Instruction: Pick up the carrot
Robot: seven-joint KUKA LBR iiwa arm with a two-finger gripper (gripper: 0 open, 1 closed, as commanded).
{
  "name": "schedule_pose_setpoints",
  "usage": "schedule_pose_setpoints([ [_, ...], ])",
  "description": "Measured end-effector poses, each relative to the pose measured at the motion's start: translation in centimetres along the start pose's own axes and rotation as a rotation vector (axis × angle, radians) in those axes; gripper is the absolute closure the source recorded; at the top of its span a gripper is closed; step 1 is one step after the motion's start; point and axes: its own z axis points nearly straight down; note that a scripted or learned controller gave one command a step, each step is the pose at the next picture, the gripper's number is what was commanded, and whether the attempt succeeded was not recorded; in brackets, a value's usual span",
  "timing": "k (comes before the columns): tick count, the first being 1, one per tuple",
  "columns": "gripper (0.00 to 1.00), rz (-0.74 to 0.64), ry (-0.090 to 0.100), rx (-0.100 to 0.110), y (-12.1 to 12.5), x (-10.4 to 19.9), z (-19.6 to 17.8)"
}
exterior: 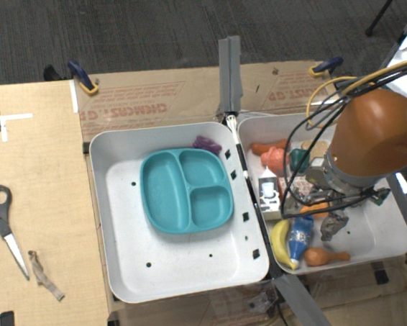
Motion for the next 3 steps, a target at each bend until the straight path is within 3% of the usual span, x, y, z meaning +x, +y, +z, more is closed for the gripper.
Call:
schedule_pose_setpoints([
  [1,0.00,-0.061,0.000,0.000,-0.89,-0.65,0.00],
  [2,1.00,-0.058,-0.005,0.000,-0.87,-0.86,-0.95],
  [3,0.00,-0.058,-0.005,0.000,-0.87,-0.84,-0.95],
])
